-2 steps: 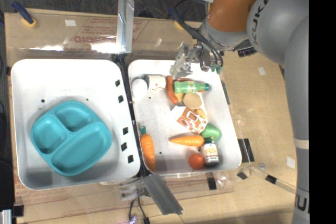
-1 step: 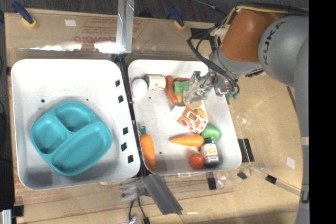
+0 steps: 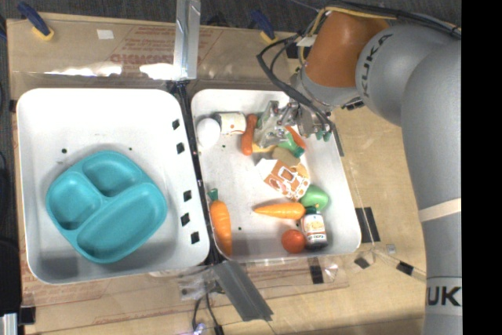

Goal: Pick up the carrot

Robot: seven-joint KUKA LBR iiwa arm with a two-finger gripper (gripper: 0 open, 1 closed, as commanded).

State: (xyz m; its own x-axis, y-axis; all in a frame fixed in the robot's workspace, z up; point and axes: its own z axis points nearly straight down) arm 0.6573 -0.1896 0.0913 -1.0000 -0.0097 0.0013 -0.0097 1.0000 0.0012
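An orange carrot (image 3: 220, 226) with a small green top lies along the left wall of the right bin (image 3: 235, 247). A second orange, carrot-shaped piece (image 3: 278, 209) lies across the bin's front middle. A thin orange item (image 3: 249, 136) stands near the back. My gripper (image 3: 274, 125) hangs low over the back of the right bin, just right of that thin orange item and well behind both carrots. The wrist hides what lies directly under it.
The right bin also holds a white cup (image 3: 208, 129), a white cylinder (image 3: 232, 122), an orange-and-white carton (image 3: 286, 178), a green pepper (image 3: 315, 196), a small bottle (image 3: 314, 228) and a red tomato (image 3: 292, 241). A teal divided plate (image 3: 106, 204) lies in the left bin (image 3: 47, 114).
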